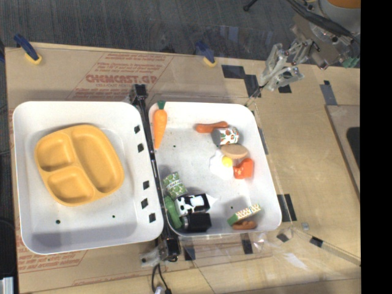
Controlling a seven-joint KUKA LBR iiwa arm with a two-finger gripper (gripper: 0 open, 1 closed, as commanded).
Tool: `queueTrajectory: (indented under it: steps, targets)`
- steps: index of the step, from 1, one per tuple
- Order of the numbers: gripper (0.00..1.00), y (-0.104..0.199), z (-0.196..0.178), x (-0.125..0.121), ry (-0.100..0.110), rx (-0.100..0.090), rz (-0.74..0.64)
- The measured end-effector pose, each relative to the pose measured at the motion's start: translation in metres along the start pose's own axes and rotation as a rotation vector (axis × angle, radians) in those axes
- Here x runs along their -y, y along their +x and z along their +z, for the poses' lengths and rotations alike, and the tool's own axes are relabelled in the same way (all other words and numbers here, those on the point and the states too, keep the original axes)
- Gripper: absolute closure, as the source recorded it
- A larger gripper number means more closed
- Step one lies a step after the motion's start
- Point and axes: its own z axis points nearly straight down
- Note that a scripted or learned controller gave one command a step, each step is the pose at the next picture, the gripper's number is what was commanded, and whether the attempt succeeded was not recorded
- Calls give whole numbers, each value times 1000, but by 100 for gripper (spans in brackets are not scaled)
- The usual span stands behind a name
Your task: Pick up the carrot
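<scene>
Two white bins sit side by side on the bench, and the carrot (159, 126) lies in the right bin (202, 112), hard against its left wall near the far corner, green top pointing away from the camera. A yellow tray (78, 163) fills much of the left bin (24, 164). Across the right bin from the carrot lie a sausage (210, 127), a small can (228, 136) and an egg (228, 162); a toy cow (195, 204) rests toward the near wall, well apart from the carrot. The gripper (280, 72) hangs beyond the right bin's far right corner, clear of the carrot, its fingers spread with nothing between them. By its look the carrot is a light, stiff plastic toy, smooth and likely to roll or slip. The thick orange middle seems the best place to close on, across its width, though the wall touching its left side leaves little room for a finger there.
</scene>
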Motion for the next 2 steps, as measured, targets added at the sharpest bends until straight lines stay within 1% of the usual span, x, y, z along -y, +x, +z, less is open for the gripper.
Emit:
queueTrajectory:
  steps: [1,2]
  targets:
    - [100,0,4,-1,-4,-4,-55]
    - [100,23,35,-10,-6,-4,-337]
